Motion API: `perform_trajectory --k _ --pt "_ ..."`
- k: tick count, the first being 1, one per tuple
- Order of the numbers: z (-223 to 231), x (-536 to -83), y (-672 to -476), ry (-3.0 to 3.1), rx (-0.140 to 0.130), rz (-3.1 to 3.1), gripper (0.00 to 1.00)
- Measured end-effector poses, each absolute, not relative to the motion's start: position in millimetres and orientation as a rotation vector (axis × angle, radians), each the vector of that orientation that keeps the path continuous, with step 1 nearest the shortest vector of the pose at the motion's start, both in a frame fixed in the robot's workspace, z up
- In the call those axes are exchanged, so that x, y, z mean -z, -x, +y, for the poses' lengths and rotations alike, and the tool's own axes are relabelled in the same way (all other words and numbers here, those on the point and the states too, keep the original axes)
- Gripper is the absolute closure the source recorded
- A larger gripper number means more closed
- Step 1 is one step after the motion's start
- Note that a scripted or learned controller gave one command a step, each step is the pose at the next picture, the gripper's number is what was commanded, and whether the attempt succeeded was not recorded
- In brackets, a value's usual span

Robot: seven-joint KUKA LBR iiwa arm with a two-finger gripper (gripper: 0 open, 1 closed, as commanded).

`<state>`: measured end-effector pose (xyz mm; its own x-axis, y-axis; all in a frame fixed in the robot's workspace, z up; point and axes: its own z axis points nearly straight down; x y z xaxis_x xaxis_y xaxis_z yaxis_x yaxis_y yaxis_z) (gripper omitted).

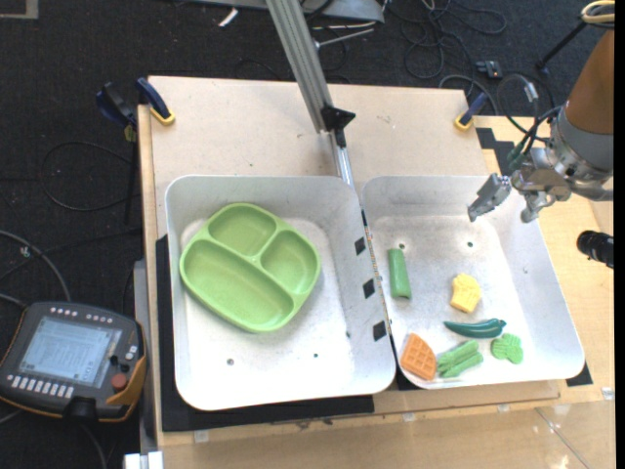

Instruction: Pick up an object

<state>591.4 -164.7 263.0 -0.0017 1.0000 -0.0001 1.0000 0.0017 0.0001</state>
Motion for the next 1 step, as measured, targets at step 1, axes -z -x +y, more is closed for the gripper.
perform_trajectory --k 1 --pt "-181.8 -191.9 -526.6 -2.234 0.009 2.222 0.0"
